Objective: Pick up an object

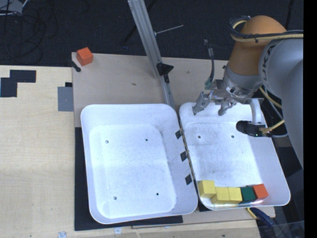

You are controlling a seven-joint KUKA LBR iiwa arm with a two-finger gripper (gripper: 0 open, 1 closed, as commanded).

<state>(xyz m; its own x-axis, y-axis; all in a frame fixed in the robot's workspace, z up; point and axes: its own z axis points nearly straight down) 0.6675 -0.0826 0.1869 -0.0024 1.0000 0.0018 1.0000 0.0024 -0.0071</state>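
Two white bins sit side by side: the left bin [131,162] shows a few small dark dots on its floor, and the right bin [233,148] is faintly speckled with grey. Along the right bin's near edge lie yellow blocks [220,192], a green block [247,194] and an orange-red block [260,191]. Another orange block [84,56] rests on the pale tan wooden surface [34,133]. The arm [282,68] is grey with an orange band; its gripper [214,104] is metallic grey.
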